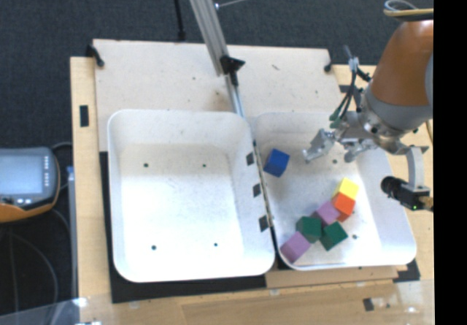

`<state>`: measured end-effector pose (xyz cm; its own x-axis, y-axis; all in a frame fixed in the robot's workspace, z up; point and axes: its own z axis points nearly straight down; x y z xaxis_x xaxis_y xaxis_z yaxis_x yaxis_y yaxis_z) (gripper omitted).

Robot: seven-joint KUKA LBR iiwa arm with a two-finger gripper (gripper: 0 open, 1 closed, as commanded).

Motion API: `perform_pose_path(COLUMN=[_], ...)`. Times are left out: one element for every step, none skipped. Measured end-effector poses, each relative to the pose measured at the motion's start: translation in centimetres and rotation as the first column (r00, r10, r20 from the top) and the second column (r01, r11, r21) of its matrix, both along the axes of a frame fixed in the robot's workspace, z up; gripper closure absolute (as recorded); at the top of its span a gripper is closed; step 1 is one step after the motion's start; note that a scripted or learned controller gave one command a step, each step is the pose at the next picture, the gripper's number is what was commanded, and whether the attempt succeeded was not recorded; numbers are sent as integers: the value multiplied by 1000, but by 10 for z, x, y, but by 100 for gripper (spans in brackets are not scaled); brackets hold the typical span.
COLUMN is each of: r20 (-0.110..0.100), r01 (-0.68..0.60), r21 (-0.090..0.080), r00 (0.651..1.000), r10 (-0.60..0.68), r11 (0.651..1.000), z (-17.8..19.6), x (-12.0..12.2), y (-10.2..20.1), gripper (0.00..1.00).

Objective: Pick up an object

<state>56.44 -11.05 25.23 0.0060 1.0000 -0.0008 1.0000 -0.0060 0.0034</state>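
Note:
The right bin (390, 239) holds a blue cube (276, 162) near its left wall. Toward the front lie a yellow block (349, 189), an orange block (344, 204), two purple blocks (327, 212) (295, 245) and two green blocks (309, 227) (333, 234) in a loose cluster. My gripper (333, 149) hangs over the back of the right bin, right of the blue cube and above the cluster. Its fingers (317, 148) are spread apart with nothing between them.
The left bin (124, 258) sits beside the right one, their walls meeting at the middle. A slanted metal pole (208, 17) rises from behind the bins. A grey device (25, 177) rests off the bench at the left.

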Motion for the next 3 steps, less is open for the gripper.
perform_pose_path(r20=[-1, -5, -5], r01=[2, -10, -5], r21=[-3, -1, -1], r00=[1000, 1000, 1000], r10=[-2, 10, 5], r11=[1000, 1000, 1000], z=[37, -104, -126], x=[-80, 40, 28], y=[-64, -56, -65], gripper=[0, 0, 0])
